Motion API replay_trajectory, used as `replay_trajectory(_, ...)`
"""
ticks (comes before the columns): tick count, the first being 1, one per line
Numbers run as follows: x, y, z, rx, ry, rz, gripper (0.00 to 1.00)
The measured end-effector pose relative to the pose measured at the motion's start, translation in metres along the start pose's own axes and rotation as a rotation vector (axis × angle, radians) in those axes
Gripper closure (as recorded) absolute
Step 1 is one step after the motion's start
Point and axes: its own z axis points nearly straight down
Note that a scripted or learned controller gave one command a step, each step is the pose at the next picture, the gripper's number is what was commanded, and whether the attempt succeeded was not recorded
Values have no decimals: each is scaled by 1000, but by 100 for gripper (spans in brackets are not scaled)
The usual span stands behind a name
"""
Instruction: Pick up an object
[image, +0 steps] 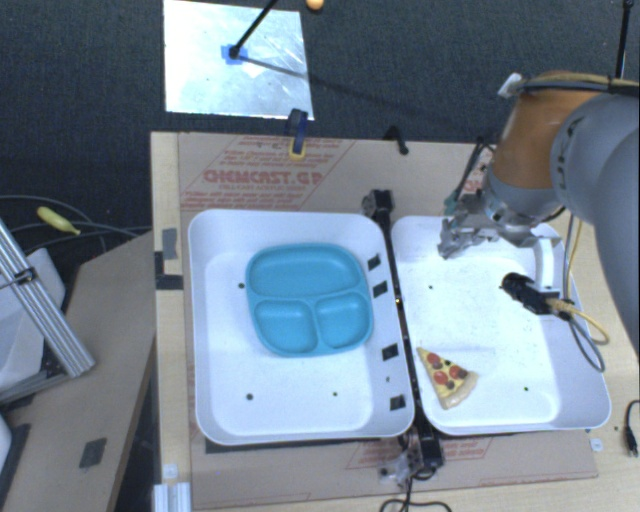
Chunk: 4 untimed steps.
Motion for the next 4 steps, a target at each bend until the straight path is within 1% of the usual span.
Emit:
replay_trajectory(1,82,-25,-34,5,1,-2,100)
replay_trajectory(2,147,-49,-57,6,1,-1,100)
replay_trajectory(3,196,-79,-257,-12,4,0,100)
replay_trajectory(4,235,-85,-199,9,-1,3,100)
